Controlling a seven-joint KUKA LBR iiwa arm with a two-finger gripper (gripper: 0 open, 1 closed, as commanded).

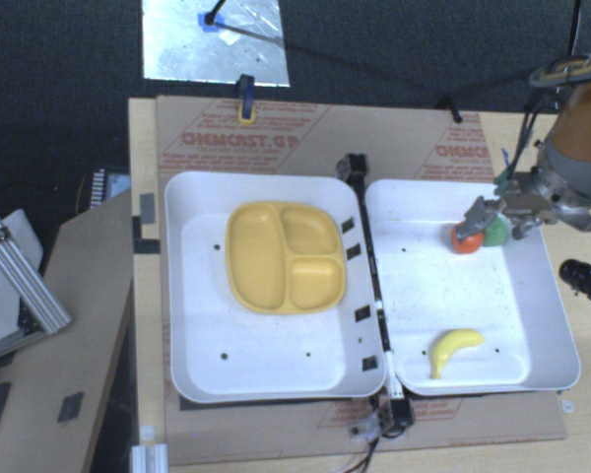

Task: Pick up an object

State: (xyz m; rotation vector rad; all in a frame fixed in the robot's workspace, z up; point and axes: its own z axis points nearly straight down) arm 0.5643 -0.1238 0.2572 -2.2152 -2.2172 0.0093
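Observation:
A small red and green object point(470, 237), like a toy strawberry, lies in the far part of the right bin point(532, 294). My gripper point(494, 217) hovers directly over it from the right, its grey fingers partly covering the object's top. A yellow banana point(453, 348) rests near the front of the same bin. In the left bin point(192, 294) sits a yellow divided plate point(284, 256).
The arm point(581, 146) enters over the right bin's far right corner. A black divider with clips point(369, 274) runs between the bins. A black part point(586, 282) sticks in at the right edge. Cardboard lies under the bins.

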